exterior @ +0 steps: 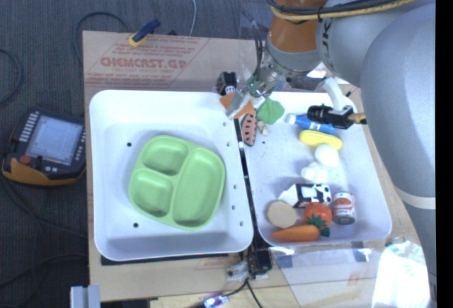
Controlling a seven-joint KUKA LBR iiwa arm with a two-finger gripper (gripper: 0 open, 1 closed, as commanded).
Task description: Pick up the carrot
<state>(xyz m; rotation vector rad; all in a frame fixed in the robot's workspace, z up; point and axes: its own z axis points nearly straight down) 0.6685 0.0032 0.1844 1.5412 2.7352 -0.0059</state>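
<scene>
Camera view: carrot (295,233) hugs the right bin's (368,158) near edge; claw (244,95) state unclear.

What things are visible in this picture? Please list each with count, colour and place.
Shallow plastic bins: two, white, side by side on bench.
Divided plastic tray: one, green, left bin.
Toy carrot: one, orange, right bin, near edge.
Toy tomato: one, red, beside carrot.
Small can: one, red and white, right bin.
Handheld pendant: one, grey and orange, floor left.
Pincer: one, far end of the bins' divide.
</scene>
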